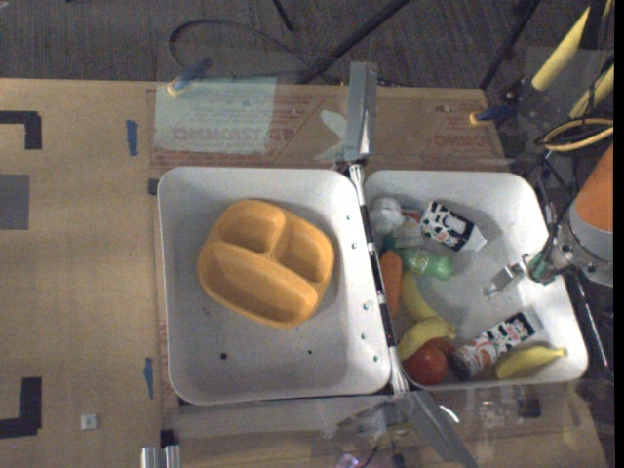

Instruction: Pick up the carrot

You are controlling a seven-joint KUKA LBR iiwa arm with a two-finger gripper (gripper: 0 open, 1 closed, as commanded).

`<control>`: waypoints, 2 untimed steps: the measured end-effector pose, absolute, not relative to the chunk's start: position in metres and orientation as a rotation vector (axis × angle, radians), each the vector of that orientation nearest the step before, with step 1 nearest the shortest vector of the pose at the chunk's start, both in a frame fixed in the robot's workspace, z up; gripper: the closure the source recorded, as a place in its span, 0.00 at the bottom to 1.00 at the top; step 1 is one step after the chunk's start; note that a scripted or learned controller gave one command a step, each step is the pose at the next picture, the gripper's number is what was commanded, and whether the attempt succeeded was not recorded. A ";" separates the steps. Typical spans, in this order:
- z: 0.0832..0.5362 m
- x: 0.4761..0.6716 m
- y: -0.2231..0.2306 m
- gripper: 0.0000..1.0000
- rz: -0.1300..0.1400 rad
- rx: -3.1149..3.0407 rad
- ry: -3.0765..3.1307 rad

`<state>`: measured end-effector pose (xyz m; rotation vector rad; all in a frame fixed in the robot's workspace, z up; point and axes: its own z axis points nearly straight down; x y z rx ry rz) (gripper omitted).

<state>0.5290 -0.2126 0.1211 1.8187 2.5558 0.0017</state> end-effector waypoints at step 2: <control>0.140 0.651 -0.223 0.00 0.011 1.971 2.422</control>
